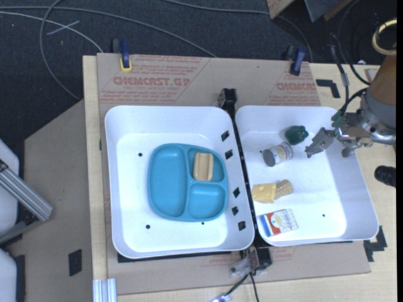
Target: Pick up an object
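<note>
Objects lie in the right bin (352, 187): a green lump (296, 133), a small grey can (277, 154), a yellow piece (272, 191) and a flat card (279, 221). Beside the green lump, the tool (327, 145) hangs with fingers spread, gripping nothing. In the left bin (126, 168), a blue tray (170, 184) carries a tan block (203, 166).

Dark carpet (50, 68) under plywood bench (182, 74)
</note>
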You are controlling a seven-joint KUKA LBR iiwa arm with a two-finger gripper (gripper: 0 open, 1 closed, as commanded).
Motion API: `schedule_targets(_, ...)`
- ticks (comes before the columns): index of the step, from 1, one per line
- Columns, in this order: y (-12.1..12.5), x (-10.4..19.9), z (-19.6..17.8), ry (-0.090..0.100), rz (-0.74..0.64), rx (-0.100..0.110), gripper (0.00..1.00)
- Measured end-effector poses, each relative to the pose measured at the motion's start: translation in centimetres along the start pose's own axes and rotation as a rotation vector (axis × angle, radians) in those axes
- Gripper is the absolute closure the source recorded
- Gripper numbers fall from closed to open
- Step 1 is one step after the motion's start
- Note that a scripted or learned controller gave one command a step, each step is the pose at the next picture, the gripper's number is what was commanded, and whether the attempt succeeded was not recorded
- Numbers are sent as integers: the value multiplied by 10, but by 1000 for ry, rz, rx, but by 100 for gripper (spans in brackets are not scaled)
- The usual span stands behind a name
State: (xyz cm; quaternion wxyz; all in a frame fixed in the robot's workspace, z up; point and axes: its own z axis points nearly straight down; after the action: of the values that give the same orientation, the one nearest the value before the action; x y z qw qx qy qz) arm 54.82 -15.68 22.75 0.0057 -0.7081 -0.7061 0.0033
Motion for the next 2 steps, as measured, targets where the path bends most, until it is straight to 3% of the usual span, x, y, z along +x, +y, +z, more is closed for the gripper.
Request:
schedule_targets(1, 3, 0, -6, -3, -3, -12, 0)
schedule_targets(2, 3, 10, 43, -1, -3, -6, 0)
